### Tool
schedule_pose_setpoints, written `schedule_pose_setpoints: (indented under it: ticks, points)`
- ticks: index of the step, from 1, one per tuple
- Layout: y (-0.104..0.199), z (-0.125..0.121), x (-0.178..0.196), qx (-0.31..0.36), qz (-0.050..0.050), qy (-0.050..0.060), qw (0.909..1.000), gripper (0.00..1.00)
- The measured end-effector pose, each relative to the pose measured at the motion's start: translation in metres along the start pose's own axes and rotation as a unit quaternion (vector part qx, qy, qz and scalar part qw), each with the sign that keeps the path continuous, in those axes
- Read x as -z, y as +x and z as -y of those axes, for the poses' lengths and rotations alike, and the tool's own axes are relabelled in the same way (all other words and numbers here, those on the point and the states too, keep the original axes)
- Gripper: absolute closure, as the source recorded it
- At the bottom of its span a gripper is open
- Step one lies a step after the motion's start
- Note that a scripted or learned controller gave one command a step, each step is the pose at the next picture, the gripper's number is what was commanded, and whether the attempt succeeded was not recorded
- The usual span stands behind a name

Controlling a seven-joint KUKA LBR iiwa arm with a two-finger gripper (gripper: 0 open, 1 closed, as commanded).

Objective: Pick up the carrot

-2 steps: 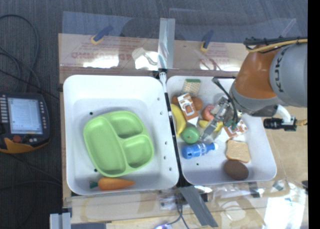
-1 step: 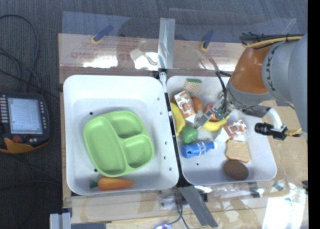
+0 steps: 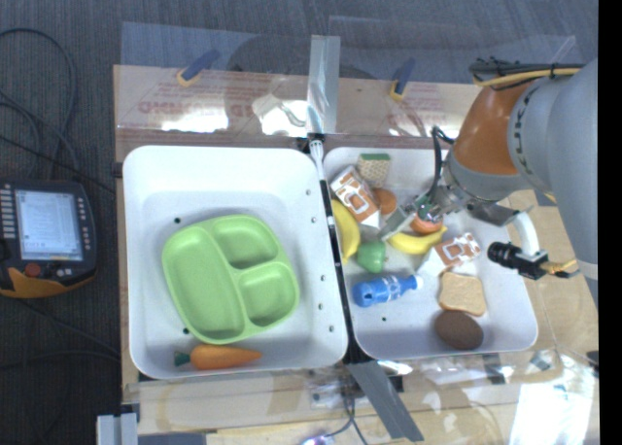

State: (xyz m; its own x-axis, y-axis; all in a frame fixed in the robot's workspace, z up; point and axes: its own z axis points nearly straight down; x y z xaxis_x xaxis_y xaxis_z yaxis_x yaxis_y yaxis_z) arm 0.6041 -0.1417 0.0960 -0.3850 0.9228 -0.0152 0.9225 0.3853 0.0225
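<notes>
The carrot (image 3: 224, 358), orange with a dark green stub at its left end, lies flat along the front wall of the left bin (image 3: 146, 200), just below the green plate. My gripper (image 3: 425, 208) hangs low over the pile of toy food in the right bin (image 3: 510, 322), far to the right of the carrot and across the divider. It sits right above a small orange piece (image 3: 426, 227) and a yellow banana (image 3: 412, 243). Nothing shows as held by it.
A green divided plate (image 3: 230, 278) takes up the middle of the left bin. The right bin holds a second banana (image 3: 345, 229), a green lime (image 3: 370, 256), a blue bottle (image 3: 385, 290), a bread slice (image 3: 462, 293), a brown lump (image 3: 457, 329) and small cartons (image 3: 356, 198).
</notes>
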Motion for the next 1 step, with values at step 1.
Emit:
schedule_pose_setpoints:
  ticks: [1]
  points:
    - [0.0070, -0.0106, -0.0008, -0.092, 0.003, 0.002, 0.9957, 0.00]
